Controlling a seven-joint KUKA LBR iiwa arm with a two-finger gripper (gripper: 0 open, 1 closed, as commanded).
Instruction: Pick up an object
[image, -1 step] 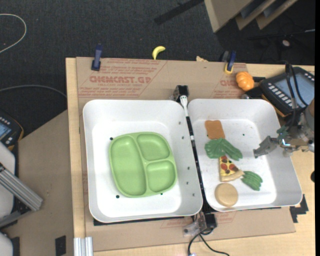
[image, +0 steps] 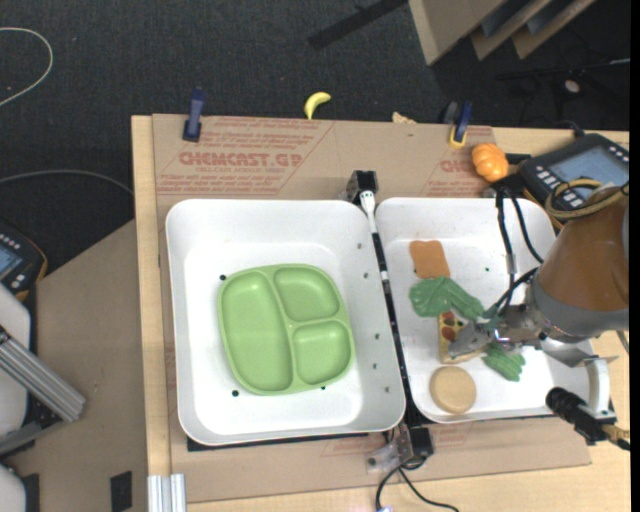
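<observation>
Reaching target: a small yellow-and-red toy piece (image: 449, 328) lies in the right bin (image: 530, 222), about mid-bin, just below the green leafy toy (image: 443, 297); what it depicts is too small to tell.
Target's long axis: roughly up-and-down in the camera view, leaning slightly, with its lower end nearest the tool.
Direction from tool: the gripper (image: 478, 343) sits just right of and a little below the piece, so the piece lies to the view's left of it, touching or nearly so.
Tool state: cannot tell; the metal tip blurs into the clutter, and whether anything sits in it is not visible.
Neighbours: the leafy toy's edge overlaps the piece's top; a second green scrap (image: 505, 364) lies under or just right of the gripper; a tan round disc (image: 452, 389) lies below, near but apart; an orange-brown square slab (image: 430, 260) lies above the leaf.
Judgement: the close hinges on the piece's lean, and the leaf may get caught too.
Farther out: the left bin (image: 190, 300) holds a green divided plate (image: 286, 327), well apart.
</observation>
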